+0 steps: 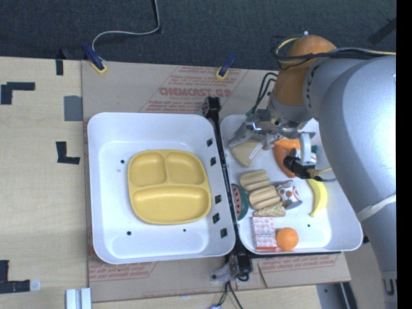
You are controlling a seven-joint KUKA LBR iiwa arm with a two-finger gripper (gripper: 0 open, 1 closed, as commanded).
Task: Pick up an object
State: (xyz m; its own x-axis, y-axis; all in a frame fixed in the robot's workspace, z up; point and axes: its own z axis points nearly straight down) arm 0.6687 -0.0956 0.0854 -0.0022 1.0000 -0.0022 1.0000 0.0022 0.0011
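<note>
Over in the right bin (335, 234), spotted the gripper (252, 139) down low at the back-left corner, right above a pale beige wedge (242, 154). Looked like the fingers (241, 134) were spread apart with nothing pinched between them, though honestly hard to be sure from that slanted angle. Couldn't tell whether they were touching the wedge or just over it.

Also counted plenty of other stuff in that bin: an orange lump (283, 152) just beside the wedge, a banana (318, 197) by the right wall, a couple of tan rolls (257, 187) in the middle, a watermelon slice (239, 202) against the left wall, a red-and-white packet (263, 232) and a small orange (288, 238) near the front. Saw a yellow divided plate (170, 187) sitting alone in the left bin (106, 140), well apart from the action.

Figured this for the reach-and-line-up step, grasp not yet made. Would call for settling straight down around the wedge, closing on it, then lifting clear. Worth watching the bin wall and that orange lump on either side, since not much room to spare.
</note>
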